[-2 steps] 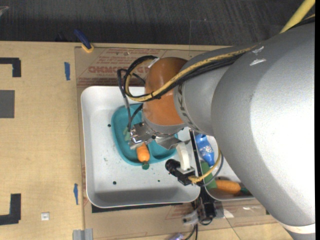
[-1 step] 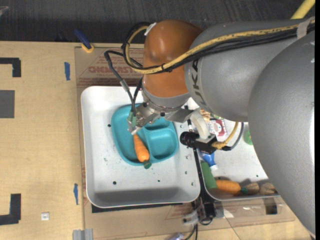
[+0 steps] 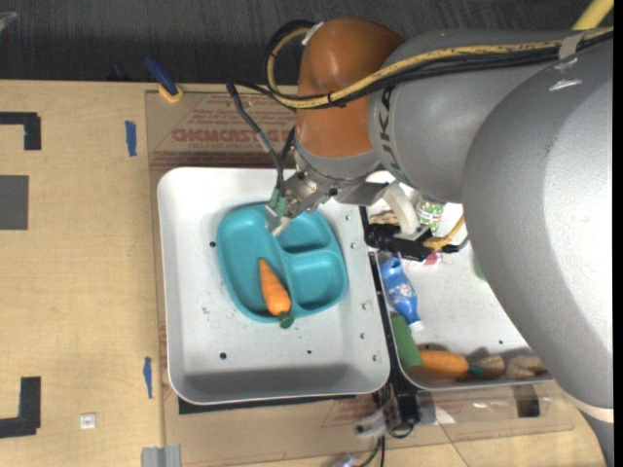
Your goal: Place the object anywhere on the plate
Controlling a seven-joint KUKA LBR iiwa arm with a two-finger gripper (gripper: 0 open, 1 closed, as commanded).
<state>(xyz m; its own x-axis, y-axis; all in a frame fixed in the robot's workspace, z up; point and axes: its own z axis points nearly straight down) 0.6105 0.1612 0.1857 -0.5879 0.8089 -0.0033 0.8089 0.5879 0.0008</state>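
Nearest the lower edge of the frame, the right bin (image 3: 458,382) holds a second orange carrot (image 3: 443,362) beside a brownish item too blurred to name, and above them a blue bottle (image 3: 399,295) whose label cannot be read. Left of it, in the left bin (image 3: 195,358), the toy carrot (image 3: 274,288), orange with a small dark green stub at its lower end, lies slanted on the teal divided plate (image 3: 243,251), in its large compartment. At the plate's upper rim hovers the gripper (image 3: 285,205); whether it is released or clenched cannot be told. Farther up, the brown cardboard (image 3: 209,125) bears faint red lettering, not legible.
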